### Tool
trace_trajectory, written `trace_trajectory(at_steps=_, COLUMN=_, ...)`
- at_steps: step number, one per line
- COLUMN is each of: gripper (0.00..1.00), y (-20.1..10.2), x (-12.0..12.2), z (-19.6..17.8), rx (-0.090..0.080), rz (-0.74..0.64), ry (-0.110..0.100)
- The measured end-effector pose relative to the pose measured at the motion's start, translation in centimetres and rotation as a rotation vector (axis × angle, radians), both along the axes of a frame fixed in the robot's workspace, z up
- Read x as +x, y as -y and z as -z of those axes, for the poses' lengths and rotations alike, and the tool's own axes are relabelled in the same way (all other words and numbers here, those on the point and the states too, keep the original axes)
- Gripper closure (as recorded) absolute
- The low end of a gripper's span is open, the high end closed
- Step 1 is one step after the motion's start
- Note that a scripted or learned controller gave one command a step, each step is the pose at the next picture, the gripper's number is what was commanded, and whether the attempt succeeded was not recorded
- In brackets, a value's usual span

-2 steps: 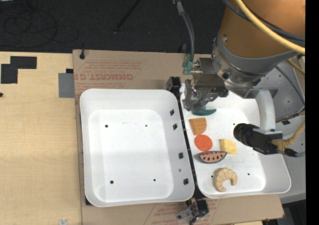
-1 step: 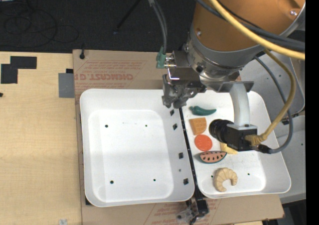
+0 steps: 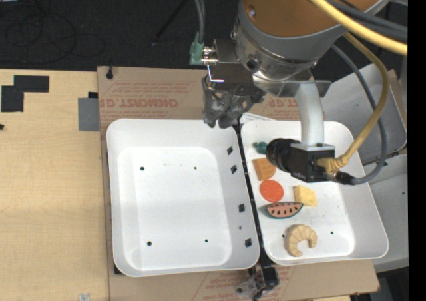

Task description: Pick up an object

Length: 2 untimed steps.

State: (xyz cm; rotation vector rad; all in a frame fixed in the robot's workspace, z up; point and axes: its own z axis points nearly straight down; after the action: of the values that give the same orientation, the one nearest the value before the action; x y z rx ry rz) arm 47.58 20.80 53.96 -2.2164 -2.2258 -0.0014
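Gripper (image 3: 221, 114) hangs over the back rim of the left bin (image 3: 126, 160), near the divider; whether it is spread or pressed together cannot be told. Right of that bin, the right bin (image 3: 363, 240) holds an orange disc (image 3: 271, 190), watermelon slice (image 3: 284, 210), cheese wedge (image 3: 305, 195) and croissant (image 3: 301, 238).

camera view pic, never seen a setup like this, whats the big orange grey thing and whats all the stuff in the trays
The big grey and orange thing is a robot arm, reaching in from the right. One fixed camera looks down on the bench at a slant. The dark claw at the arm's end is its gripper, above the far edge where the two white bins meet. Whether it grips anything cannot be told. The left bin sits beside the right bin, which holds toy food: a croissant, a watermelon slice, a red disc, an orange wedge and a yellow block.
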Motion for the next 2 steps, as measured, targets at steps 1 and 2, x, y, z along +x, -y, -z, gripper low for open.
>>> trace_trajectory(at_steps=1, gripper=1.0, y=-3.7, x=3.1, z=0.4, rx=-0.003, rz=0.001, ry=-0.005)
trace_trajectory(at_steps=2, gripper=1.0, y=-2.7, x=2.3, z=0.2, rx=-0.004, rz=0.004, ry=-0.006)
